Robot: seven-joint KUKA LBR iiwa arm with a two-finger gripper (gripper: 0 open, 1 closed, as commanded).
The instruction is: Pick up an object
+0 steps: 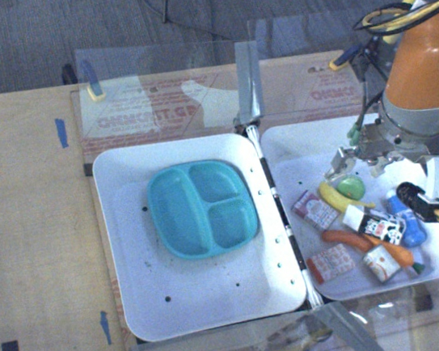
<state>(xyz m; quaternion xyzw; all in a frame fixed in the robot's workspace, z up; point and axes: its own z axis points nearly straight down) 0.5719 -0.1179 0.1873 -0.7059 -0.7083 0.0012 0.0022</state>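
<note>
Teal divided plate (203,208), left bin (141,305)

One fixed camera looks down at a slant on both bins (141,305), arm (421,75) entering from the right.

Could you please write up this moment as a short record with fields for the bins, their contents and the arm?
left bin: holds a teal divided tray, lying flat
right bin: holds a cluster of small items, among them a banana, a green ball and a carrot
arm: reaching in over the right bin
gripper: above the banana and green ball; fingers unclear
</note>
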